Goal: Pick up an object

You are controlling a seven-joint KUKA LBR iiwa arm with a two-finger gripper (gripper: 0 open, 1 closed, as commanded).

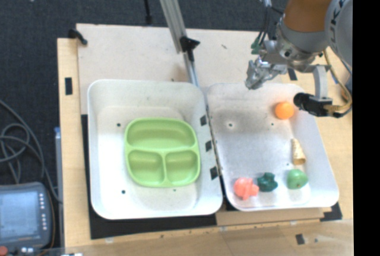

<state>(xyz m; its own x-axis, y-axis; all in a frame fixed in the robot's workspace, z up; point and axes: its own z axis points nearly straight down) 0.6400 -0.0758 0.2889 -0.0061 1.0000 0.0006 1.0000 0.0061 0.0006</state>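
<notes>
Move gripper [257,78] down over orange ball [284,110], nearest toy. Cannot tell grip state. Squeeze ball's middle.

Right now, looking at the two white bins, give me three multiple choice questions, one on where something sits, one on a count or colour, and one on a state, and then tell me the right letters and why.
1. Where is the green divided tray?
A. in the left bin
B. in the right bin
C. on the bare bench behind the bins

2. How many small objects lie in the right bin?
A. two
B. five
C. eight

3. What is the gripper doing with the orange ball?
A. it holds the ball up
B. it presses the ball into the tray
C. it is apart from the ball, which rests on the bin floor

Answers: 1 A, the tray lies in the left bin. 2 B, they are the orange ball, a tan cone, a green ball, a dark green toy and a pink toy. 3 C, the gripper is near the bin's back edge, left of the ball.
</notes>
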